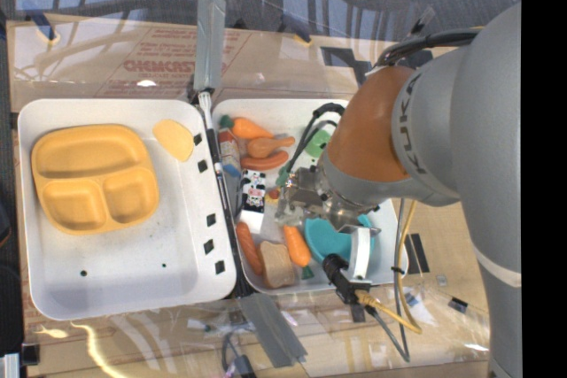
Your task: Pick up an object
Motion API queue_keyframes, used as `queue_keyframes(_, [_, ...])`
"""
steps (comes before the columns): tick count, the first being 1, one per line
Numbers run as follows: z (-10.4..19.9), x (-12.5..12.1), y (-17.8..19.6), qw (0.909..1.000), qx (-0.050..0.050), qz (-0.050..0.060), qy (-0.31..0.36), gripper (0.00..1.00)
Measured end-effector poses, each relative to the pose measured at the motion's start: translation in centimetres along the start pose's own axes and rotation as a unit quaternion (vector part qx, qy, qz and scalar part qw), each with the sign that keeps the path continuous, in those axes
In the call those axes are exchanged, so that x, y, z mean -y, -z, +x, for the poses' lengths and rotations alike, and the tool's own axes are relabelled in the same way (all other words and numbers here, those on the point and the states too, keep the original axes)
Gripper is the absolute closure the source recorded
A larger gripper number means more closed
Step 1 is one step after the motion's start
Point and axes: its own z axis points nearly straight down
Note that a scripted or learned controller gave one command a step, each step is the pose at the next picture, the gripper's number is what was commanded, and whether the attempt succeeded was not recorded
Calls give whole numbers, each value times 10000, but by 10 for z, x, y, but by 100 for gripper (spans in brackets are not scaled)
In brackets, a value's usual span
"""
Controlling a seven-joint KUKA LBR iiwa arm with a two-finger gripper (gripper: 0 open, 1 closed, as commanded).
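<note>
**Two bins, one crowded, arm low over the right one**

The left bin (53,279) holds two things: one yellow divided tray (93,174) with three compartments, lying toward the bin's left side, and one small pale-yellow slice (174,139) just beside the tray's upper right corner, near the bin's right wall.

The right bin (232,115) is crowded with toy food. Along its left wall lie one small bottle (229,150), one black-and-white cow-patterned carton (253,189) and one orange sausage-like piece (249,249). Three carrots can be counted: one (251,128) near the top, one (297,245) lower down beside a brown bread slice (276,265), and one (268,145) lying on a reddish hot dog (266,161). A teal piece (323,236) sits just right of the lower carrot.

The gripper (301,201) is down among these items, above the lower carrot; whether it is open or closed cannot be made out, and nothing is seen held in it.
</note>
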Motion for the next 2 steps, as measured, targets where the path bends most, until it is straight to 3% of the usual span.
queue_keyframes(1, [0,-1,9,10000,0,13,19,100])
queue_keyframes(2, [20,5,8,9890,4,-1,-1477,100])
